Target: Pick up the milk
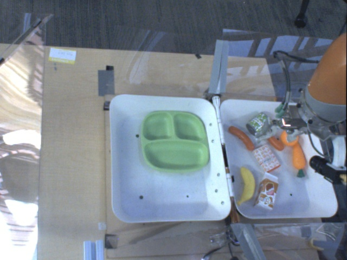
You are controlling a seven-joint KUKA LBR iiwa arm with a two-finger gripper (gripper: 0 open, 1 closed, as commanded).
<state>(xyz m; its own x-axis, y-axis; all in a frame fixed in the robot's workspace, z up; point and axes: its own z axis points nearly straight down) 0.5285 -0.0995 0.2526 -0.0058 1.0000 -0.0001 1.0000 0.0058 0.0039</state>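
Beside milk (267,193), banana (247,184), patterned packet (265,157), carrot (299,157)

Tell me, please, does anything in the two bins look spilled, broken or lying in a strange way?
Nothing looks spilled or broken. The milk carton lies flat and tilted in the right bin, beside the banana. The other toy foods there are scattered loosely. The green plate sits level in the left bin.

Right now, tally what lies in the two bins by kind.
Plate: 1
Cartons: 2
Can: 1
Sausage: 1
Banana: 1
Carrots: 2
Total: 8
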